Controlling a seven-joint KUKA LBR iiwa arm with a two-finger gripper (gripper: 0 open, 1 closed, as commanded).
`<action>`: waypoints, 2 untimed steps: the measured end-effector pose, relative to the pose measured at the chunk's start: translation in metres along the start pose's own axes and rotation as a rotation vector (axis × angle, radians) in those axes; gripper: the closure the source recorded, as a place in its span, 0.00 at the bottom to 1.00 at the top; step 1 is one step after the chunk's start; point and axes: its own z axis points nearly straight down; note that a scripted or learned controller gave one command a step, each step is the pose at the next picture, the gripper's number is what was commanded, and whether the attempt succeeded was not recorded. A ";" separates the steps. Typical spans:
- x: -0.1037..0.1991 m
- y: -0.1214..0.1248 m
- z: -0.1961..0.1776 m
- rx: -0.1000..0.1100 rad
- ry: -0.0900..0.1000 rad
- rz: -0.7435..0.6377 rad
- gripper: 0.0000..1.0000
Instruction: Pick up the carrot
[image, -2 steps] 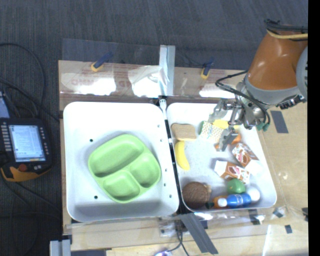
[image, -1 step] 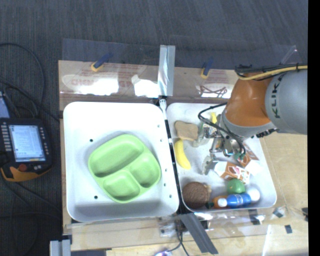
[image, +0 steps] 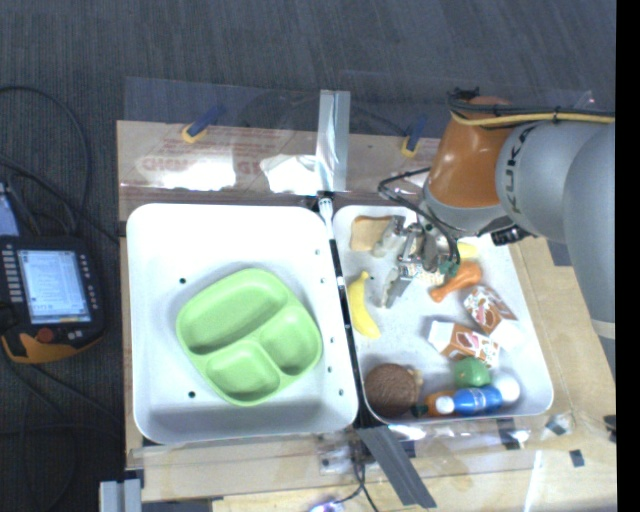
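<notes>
While the arm (image: 520, 170) reaches in from the right, its gripper (image: 400, 275) hangs over the far part of the right bin (image: 535, 345), fingers spread apart with nothing between them. One carrot (image: 455, 281) lies just right of the gripper; its long axis runs diagonally, narrow tip toward the near left, green top toward the far right. Also in this bin: one banana (image: 362, 308), one brown round item (image: 391, 386), one blue bottle (image: 478, 400), two snack packets (image: 478, 328). One green divided plate (image: 250, 333) sits in the left bin (image: 150, 300).

Carrot (image: 456, 280) in right bin (image: 536, 352), beside end effector (image: 400, 272)
</notes>
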 end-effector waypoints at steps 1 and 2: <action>0.016 -0.113 0.001 0.002 -0.009 0.553 0.00; 0.048 -0.128 0.000 -0.003 -0.010 0.788 0.00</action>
